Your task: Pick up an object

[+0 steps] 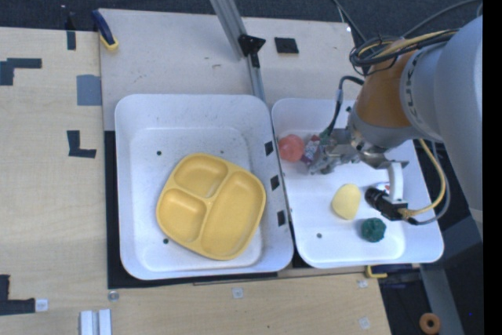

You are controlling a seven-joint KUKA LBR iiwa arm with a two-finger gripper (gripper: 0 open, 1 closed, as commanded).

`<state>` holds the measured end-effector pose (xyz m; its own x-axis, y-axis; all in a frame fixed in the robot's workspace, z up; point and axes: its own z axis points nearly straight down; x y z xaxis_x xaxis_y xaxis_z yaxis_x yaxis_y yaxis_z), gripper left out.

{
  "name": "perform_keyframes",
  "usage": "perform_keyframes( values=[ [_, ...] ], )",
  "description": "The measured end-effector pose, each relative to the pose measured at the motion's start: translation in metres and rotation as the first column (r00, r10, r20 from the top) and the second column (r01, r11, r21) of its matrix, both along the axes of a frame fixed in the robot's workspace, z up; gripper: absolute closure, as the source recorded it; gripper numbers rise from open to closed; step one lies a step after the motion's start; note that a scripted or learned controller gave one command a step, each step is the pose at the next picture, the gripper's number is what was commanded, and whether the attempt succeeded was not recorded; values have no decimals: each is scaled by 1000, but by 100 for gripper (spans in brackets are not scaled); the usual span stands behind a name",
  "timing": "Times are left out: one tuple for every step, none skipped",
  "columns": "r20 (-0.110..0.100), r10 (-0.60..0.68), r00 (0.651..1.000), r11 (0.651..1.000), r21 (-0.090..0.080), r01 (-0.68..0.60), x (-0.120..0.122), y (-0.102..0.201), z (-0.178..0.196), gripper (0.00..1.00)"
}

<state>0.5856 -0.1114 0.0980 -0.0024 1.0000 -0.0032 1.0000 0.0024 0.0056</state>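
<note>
Red ball (291,147): small, round, likely light and slippery; take across its middle. Pincer (315,156) at its 3 o'clock, finger state indiscernible.

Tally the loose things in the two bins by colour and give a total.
Yellow: 2, the divided plate in the left bin and a pale yellow lump in the right bin.
Pink-red: 1, a ball beside the gripper.
Dark green: 1, a small object.
Total: 4
</note>
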Motion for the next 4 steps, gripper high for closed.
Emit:
perform_keyframes(
  values=[
    [-3, -2, 1000, 1000, 3, 2, -9, -2, 50, 100],
    [-3, -1, 1000, 1000, 3, 1, -13, 0, 94, 100],
    [-1, 0, 1000, 1000, 3, 0, -15, 9, 151, 100],
    [-8, 4, 1000, 1000, 4, -4, -3, 62, 136, 100]
  ],
)
